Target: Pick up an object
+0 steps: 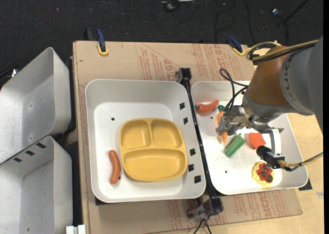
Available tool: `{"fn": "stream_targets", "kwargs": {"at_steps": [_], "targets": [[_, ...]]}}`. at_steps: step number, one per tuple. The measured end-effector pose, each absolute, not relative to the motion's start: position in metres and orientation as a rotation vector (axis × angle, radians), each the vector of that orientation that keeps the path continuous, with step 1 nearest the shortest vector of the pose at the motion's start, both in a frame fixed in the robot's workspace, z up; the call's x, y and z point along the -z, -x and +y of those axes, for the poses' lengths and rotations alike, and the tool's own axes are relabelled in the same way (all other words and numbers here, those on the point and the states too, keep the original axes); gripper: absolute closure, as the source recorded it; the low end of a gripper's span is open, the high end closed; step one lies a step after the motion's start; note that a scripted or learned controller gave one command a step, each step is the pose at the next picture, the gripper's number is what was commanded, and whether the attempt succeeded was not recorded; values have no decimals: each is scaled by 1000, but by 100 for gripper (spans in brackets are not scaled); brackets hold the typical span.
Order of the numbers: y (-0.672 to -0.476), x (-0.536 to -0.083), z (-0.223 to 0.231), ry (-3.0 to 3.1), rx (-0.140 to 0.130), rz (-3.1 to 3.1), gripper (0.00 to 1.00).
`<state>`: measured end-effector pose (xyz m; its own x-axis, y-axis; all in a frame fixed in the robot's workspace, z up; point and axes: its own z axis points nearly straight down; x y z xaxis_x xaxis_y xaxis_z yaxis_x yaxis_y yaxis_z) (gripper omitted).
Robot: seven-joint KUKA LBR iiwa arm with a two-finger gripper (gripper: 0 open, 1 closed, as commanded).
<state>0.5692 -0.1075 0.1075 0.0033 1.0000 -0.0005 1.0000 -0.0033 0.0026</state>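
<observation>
The right bin (288, 179) holds a red-orange pepper-like piece (207, 107) at its back left, a green block (234, 145) in the middle, an orange block (256, 139) beside it and a small pizza toy (264, 173) at the front right. My gripper (228, 127) hangs over the bin's left middle, just above the green block's upper end, with an orange carrot-like piece (223, 136) by its tip. The arm's wrist hides the fingers.
The left bin (97, 125) holds a yellow divided tray (152, 149) and a red-brown sausage (114, 166) to its left. A black divider (194, 130) runs between the bins. Cables (231, 86) trail behind the arm. Two white tubs (31, 135) stand off the bench at left.
</observation>
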Motion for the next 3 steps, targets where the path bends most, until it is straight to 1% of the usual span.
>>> {"fn": "stream_targets", "kwargs": {"at_steps": [1, 2, 3], "targets": [[-569, -164, -118, -2221, -4, 2214, 100], [-561, -213, -119, -2218, -4, 2217, 100], [-563, -277, -117, -2213, -6, 2221, 100]]}}
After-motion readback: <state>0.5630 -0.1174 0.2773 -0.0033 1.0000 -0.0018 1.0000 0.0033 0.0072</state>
